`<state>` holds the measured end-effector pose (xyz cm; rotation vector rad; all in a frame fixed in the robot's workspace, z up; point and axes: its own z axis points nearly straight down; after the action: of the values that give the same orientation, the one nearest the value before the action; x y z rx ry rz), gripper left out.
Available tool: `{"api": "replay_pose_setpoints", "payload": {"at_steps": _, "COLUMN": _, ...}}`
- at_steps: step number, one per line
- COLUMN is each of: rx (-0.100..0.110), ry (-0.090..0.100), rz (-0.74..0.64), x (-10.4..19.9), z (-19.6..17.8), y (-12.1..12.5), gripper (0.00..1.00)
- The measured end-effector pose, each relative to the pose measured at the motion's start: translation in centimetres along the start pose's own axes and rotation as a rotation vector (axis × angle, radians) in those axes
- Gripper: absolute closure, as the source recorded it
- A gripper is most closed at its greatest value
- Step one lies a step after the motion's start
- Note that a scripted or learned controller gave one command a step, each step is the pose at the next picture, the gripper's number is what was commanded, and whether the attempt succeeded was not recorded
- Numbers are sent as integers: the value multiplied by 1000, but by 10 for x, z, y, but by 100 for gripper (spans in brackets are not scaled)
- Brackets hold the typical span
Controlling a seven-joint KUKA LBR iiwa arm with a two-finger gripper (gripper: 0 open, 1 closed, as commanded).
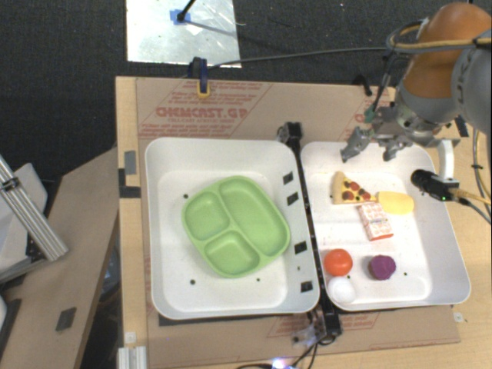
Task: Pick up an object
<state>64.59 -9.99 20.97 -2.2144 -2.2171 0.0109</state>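
My gripper (371, 151) hangs open over the far end of the right bin (438, 283), with nothing between its fingers. Just below it lies a pizza slice toy (348, 189). A yellow piece (395, 202) rests to the right of the slice, and a small red-and-white box (374, 221) lies in front of them. Near the bin's front sit an orange ball (337, 262), a purple ball (382, 267) and a white ball (341, 288).
The left bin (165, 167) holds a green divided plate (234, 225). A black divider with clips (301, 206) runs between the two bins. Cardboard (207, 106) lies under both bins, with a blue clamp (200, 75) at its far edge.
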Motion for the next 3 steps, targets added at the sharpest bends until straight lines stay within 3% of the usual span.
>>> {"api": "replay_pose_setpoints", "payload": {"at_steps": 1, "rx": -12, "ry": -1, "rz": -2, "x": 0, "z": -7, "y": 3, "gripper": 0}}
{"api": "replay_pose_setpoints", "payload": {"at_steps": 3, "rx": -10, "ry": -1, "rz": 0, "x": -10, "z": 98, "y": -4, "gripper": 0}}
